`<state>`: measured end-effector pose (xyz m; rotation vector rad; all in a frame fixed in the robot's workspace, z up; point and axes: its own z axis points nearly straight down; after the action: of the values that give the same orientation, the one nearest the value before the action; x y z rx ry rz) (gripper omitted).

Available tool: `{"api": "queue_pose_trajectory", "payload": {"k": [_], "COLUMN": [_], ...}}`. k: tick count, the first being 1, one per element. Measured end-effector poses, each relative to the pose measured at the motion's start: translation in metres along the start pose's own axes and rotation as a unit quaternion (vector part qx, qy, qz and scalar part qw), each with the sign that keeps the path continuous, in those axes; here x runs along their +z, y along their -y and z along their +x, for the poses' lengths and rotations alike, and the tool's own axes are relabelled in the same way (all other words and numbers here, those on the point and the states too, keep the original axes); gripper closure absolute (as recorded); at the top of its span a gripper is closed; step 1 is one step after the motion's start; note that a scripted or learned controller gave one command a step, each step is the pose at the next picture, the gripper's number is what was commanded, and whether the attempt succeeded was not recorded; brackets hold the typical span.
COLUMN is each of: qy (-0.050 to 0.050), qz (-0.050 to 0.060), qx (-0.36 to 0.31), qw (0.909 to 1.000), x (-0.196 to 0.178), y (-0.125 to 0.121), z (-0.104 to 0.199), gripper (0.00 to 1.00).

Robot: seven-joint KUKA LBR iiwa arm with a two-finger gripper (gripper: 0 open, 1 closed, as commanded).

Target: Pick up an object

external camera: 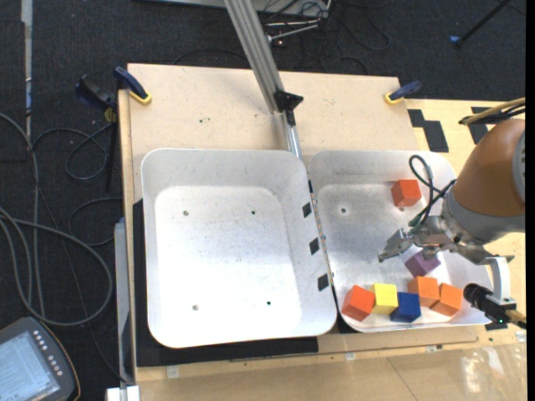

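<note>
Purple block (420, 263) lying just below the gripper (415, 242) in the right bin (351, 182), apparently not yet grasped; grip state impossible to tell. Best lowered straight over it, keeping off the orange blocks (436, 292) nearby.

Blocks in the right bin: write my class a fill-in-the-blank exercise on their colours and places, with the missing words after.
1. The block lying alone near the right bin's far wall is ____.
2. The pincer hangs beside the ____ block.
3. In the near row, the yellow block sits between an orange block and a ____ one.

Missing words: orange; purple; blue
</note>
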<state>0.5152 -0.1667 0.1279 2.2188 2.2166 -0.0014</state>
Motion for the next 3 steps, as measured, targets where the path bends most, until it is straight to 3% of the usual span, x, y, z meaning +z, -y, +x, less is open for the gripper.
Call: {"api": "queue_pose_trajectory", "payload": {"k": [1,3], "qy": [0.0,-0.001], "qz": [-0.002,-0.002], "qx": [0.0,-0.001], "qw": [1.0,1.0], "x": [-0.013,-0.114], "y": [-0.001,-0.009], "z": [0.0,-0.012], "gripper": [1.0,1.0]}}
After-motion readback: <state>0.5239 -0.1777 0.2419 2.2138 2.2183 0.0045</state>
